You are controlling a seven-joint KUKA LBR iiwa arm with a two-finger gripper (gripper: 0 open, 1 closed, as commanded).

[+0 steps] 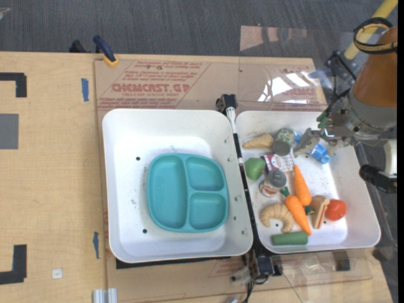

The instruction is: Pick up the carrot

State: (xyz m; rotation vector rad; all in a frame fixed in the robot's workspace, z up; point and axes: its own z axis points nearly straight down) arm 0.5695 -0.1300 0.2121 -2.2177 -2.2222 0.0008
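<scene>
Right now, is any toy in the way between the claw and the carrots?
Not really. The claw hangs over the right bin's upper part, beside a blue toy. The upper carrot lies just below it with open bin floor between. The lower carrot is crowded, touching a croissant and a sandwich.

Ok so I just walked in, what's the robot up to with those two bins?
The arm reaches in from the right, and its gripper sits over the upper part of the right bin, which is full of toy food. Two carrots lie there: one near the middle and a second just below it, beside a croissant. Neither is between the fingers, so nothing is picked up yet. The left bin holds a teal divided plate.
</scene>
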